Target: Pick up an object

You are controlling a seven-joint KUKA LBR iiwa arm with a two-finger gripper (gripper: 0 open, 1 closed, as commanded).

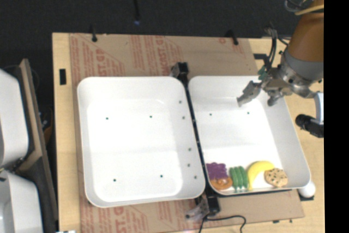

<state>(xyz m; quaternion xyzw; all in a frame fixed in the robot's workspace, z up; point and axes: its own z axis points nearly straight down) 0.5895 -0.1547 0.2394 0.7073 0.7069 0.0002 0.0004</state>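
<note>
1. Nearest to us in the camera view, along the near wall of the right bin [283, 133], lie the things we might pick: a purple grape bunch [217, 171] over a small orange piece [221, 184], a green vegetable [238, 178], a yellow banana [260, 168] and a cookie [276, 177], packed close in a row.
2. We see the left bin [131, 139] beside it on the bench [71, 63].
3. Our claw [256, 91] hangs over the far end of the right bin, well apart from the row, with nothing between its fingers; we cannot tell whether they are spread or closed.
4. We judge the step in hand to be the approach: nothing is grasped yet.
5. Next, we would need to travel toward the near wall, choose one item, and descend without nudging its neighbours.
</note>
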